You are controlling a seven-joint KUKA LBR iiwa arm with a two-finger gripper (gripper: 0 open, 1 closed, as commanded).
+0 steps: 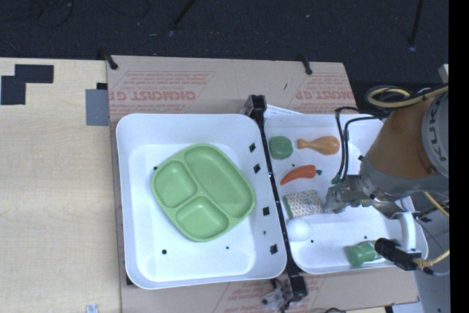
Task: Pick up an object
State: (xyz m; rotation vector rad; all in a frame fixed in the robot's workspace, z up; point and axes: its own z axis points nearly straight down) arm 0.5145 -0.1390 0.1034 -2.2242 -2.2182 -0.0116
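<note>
In the right bin point(322, 254) lie a round green piece point(281, 147), an orange drumstick-shaped toy point(319, 145), a red-orange chili pepper point(299, 174), a speckled pale block point(303, 202), a white ball point(299, 229) and a green block point(360, 254). My gripper point(338, 199) hangs low over the middle of this bin, just right of the speckled block and below the pepper. The wrist hides its fingers, and nothing shows between them.
The left bin point(139, 231) holds a green divided plate point(202, 190). A black divider point(265, 187) runs between the bins. The arm's orange band point(399, 143) and grey body cover the right bin's right side. Cardboard lies under both bins.
</note>
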